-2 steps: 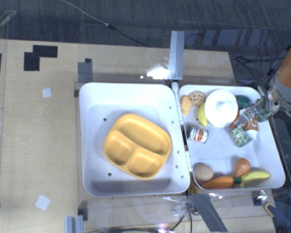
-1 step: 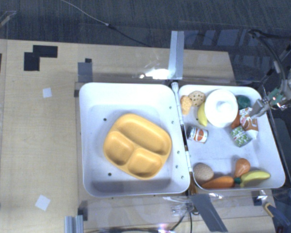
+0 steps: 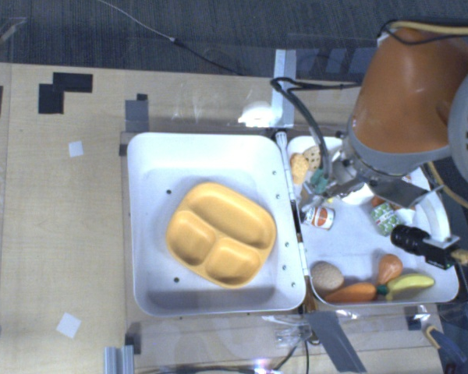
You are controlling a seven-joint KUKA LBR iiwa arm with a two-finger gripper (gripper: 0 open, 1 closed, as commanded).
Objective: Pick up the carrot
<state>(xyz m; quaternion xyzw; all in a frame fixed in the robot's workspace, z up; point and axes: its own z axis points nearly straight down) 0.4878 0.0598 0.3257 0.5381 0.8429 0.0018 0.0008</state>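
The carrot (image 3: 352,292) is orange with a green stub and lies flat along the front wall of the right bin (image 3: 351,248). It sits between a brown potato-like lump (image 3: 326,275) and a yellow banana (image 3: 410,284). My gripper (image 3: 327,184) hangs over the back left part of the same bin, well behind the carrot and apart from it. Below the gripper lies a small red and white can (image 3: 320,217). The arm's large orange band (image 3: 409,92) covers the bin's back right part.
The left bin (image 3: 152,209) holds a yellow divided plate (image 3: 220,233). The right bin also holds crackers (image 3: 304,163), a green item (image 3: 385,220) and an orange pear-shaped piece (image 3: 388,268). A black part (image 3: 421,244) juts over the bin's right side.
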